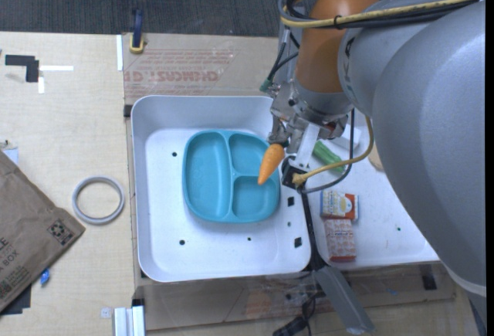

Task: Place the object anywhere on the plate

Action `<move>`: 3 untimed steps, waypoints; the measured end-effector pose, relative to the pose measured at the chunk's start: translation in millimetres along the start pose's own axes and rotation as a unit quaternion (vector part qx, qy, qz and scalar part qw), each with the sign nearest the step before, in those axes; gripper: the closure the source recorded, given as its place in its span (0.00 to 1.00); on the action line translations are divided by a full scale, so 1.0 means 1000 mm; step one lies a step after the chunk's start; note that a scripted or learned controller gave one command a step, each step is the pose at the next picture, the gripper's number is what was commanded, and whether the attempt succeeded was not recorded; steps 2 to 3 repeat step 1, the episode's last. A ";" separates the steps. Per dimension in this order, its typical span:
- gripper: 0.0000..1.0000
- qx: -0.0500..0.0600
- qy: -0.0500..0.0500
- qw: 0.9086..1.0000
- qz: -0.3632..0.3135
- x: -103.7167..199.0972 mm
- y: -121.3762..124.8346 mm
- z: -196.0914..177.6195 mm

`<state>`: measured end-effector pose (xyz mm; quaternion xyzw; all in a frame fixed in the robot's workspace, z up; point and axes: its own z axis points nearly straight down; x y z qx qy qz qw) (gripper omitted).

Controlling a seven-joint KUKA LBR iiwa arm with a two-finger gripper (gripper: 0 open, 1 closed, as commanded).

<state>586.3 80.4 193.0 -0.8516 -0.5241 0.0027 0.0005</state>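
The gripper (279,147) pinches the top of an orange carrot (268,163), which hangs tilted over the right edge of the blue 3-section plate (216,180)

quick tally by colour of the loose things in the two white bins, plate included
Blue: 1, the divided plate
Orange: 1, the carrot at the gripper, over the plate's right edge
Green: 1, a green item in the right bin
Red and white: 2, small packets in the right bin
Total: 5
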 end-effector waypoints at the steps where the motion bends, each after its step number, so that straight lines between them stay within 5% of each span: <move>1: 0.00 0.000 0.000 1.000 0.000 0.000 0.000 0.000; 3: 0.00 0.000 0.000 1.000 0.000 0.000 0.000 0.000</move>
